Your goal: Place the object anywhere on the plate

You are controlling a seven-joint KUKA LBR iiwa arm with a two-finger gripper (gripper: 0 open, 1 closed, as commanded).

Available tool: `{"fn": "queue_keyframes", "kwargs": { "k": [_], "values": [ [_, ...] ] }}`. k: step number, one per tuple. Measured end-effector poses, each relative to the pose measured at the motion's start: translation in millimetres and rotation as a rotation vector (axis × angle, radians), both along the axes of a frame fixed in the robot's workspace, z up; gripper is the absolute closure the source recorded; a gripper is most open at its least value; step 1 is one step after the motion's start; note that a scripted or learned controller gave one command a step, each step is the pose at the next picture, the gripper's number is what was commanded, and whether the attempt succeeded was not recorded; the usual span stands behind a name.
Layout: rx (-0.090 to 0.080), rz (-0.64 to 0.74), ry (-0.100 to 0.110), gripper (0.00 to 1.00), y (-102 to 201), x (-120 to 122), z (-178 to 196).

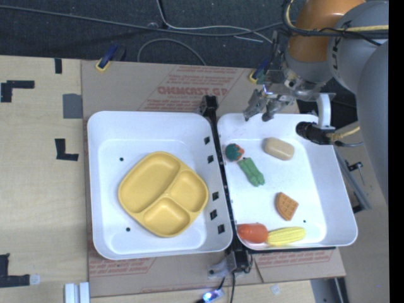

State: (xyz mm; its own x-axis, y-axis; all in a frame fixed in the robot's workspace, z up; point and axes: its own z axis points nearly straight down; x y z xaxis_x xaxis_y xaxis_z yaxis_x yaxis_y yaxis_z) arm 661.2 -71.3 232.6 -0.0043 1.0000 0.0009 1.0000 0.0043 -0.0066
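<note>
Overhead slanted view of two shallow white bins side by side on the tabletop. The left bin (101, 169) carries a yellow, three-compartment plate (163, 194) with nothing on it. The right bin (334, 194) holds the candidate objects, all apparently toy foods: a beige bread roll (278, 148) toward the far side, a green vegetable with a dark round head (247, 165) near the left wall, an orange waffle-like wedge (286, 206) at centre, and a red tomato-like piece (252, 233) touching a yellow corn cob (286, 235) along the near wall. The gripper (264, 109) hangs over the far left corner of the right bin, its fingers slightly parted and holding nothing; no object lies between them. Which item is to be moved is not indicated. All look light and rigid, probably smooth plastic and therefore liable to slip. The roll is best taken across its shorter width; the corn and green piece across their narrow middle, fingers square to the long axis.
</note>
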Motion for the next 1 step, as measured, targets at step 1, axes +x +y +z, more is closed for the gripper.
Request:
{"fn": "queue_keyframes", "kwargs": {
  "k": [1],
  "values": [
    [0.000,0.001,0.000,1.00,54.0,-26.5,-12.7]
  ]
}}
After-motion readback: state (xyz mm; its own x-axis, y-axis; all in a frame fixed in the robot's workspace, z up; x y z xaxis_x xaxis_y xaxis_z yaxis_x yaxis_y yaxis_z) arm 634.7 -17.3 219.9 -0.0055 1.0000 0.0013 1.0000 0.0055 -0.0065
